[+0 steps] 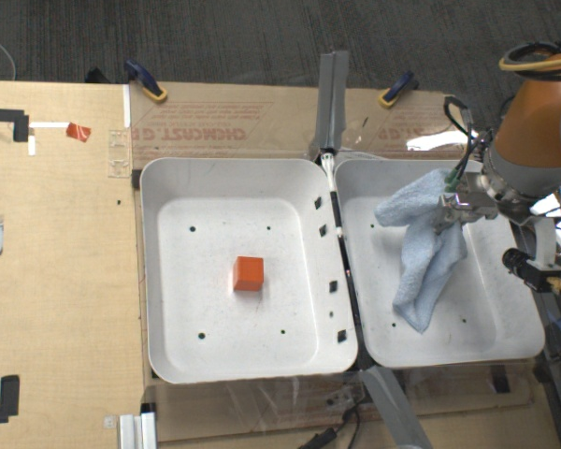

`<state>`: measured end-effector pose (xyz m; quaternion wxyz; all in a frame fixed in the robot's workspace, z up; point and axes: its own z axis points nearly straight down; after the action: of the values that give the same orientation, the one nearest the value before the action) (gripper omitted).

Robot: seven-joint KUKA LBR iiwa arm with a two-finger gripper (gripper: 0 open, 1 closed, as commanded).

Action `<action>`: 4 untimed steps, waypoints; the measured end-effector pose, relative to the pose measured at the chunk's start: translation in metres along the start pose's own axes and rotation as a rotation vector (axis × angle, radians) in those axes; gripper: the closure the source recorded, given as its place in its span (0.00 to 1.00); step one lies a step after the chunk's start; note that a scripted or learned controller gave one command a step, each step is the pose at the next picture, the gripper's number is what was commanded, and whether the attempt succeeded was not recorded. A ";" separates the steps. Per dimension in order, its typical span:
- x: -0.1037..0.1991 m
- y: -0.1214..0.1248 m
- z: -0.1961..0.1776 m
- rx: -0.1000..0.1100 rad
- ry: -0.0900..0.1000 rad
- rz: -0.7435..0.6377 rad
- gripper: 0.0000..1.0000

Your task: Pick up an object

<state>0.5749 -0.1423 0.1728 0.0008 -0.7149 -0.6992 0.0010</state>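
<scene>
Currently two white bins: left bin (168,251) holds one orange block (249,274), centre; right bin (505,335) holds one blue cloth (425,251), its upper end clamped by end effector (455,206).

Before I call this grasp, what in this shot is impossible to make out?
- Pincer: its tips are buried in the blue cloth, so its grip stays hidden.
- Floor of the right bin under the cloth: covered.
- Arm: cut off by the right edge.
- Orange block in the left bin: underside hidden.
</scene>
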 end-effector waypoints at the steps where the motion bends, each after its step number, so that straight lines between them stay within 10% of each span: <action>1: 0.026 0.052 -0.013 -0.001 -0.001 -0.139 1.00; 4: 0.099 0.081 -0.018 0.000 -0.001 -0.251 1.00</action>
<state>0.6586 -0.0455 0.1907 0.0005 -0.6217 -0.7833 0.0014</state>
